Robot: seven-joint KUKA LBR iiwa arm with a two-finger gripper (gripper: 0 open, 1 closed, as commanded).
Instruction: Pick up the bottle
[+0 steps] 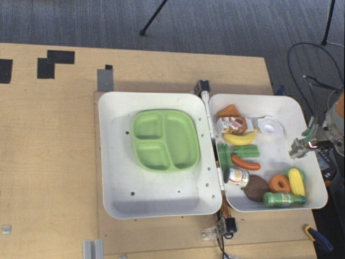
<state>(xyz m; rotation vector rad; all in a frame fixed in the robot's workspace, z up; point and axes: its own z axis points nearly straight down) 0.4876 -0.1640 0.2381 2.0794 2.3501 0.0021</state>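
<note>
Green bottle (284, 199) is lying on its side along the near wall of the right bin (294, 109), touching the corn cob (296, 181) and just beside the donut (279, 183) and brown potato (255, 188). Gripper (301, 146) is hovering over that bin's right rim, well apart from the bottle, carrying nothing; finger spread cannot be told. Green divided plate (164, 140) is sitting in the left bin (116, 198).

A robotics lab: plywood bench (48, 144), tripod legs (159, 9) on grey carpet (226, 20), loose cables (312, 63).
</note>
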